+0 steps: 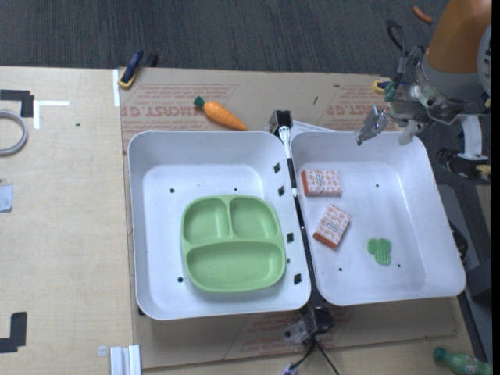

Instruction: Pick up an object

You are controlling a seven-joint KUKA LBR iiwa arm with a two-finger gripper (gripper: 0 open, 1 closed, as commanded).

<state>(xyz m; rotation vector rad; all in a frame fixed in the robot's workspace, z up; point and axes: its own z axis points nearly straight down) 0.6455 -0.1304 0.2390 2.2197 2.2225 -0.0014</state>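
The right bin (437,241) holds two small orange-and-white boxes, one (322,181) near its back left and one (332,226) tilted just below it. A small green toy (380,251) lies toward the front of that bin. My gripper (388,127) hangs over the right bin's back rim, open, with nothing between its fingers. It is well above and to the right of the boxes.
The left bin (148,209) carries a green divided plate (233,243). A toy carrot (220,112) lies on the cardboard behind the left bin. A blue clip (131,66) sits at the cardboard's back left corner. A green item (461,359) lies at the lower right.
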